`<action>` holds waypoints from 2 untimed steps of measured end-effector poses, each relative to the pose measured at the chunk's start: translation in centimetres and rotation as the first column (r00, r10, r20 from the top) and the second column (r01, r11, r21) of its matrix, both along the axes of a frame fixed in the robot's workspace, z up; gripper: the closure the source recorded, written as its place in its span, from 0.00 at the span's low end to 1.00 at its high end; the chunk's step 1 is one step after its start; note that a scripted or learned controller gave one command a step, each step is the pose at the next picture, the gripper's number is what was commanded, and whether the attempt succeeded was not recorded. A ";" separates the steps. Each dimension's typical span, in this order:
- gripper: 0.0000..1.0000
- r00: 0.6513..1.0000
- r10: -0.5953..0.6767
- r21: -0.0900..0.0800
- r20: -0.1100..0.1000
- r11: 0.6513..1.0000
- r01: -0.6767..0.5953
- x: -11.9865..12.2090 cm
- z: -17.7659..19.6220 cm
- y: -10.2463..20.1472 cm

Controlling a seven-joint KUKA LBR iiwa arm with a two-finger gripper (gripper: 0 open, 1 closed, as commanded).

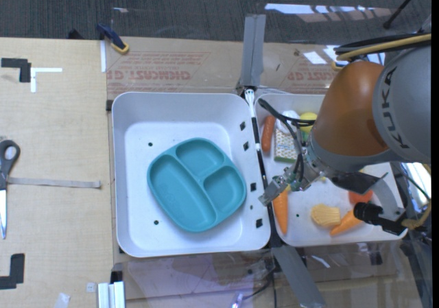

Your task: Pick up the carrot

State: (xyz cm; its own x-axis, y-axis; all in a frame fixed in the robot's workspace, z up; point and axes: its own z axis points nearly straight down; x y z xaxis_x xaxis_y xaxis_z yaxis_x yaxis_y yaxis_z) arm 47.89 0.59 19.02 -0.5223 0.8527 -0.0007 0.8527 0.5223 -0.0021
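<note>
Here, the pincer (280,188) was seen low over the left edge of the right bin (302,231), directly above the carrot (281,212).

The carrot was noted lying lengthwise along the bin's left wall, its upper end touching or just beneath the pincer tips; whether it was pinched could not be told, nor whether the tips were spread or pressed together, as they were masked by cabling. A second orange piece (345,223) and a yellow item (325,215) were recorded nearby, with the teal plate (197,184) in the left bin (130,162). For a sound grasp, closure across the carrot's narrow width is advised, kept clear of the wall, and a straight lift.
</note>
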 end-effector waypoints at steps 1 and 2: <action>0.00 1.000 0.000 0.000 0.000 1.000 0.000 0.0 0.0 0.0; 0.00 1.000 0.000 0.000 0.000 1.000 0.000 0.0 0.0 0.0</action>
State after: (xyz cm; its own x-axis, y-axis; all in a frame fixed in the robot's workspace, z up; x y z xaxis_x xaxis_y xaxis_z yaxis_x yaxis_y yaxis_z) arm 47.89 0.59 19.02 -0.5223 0.8528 -0.0007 0.8528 0.5223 -0.0021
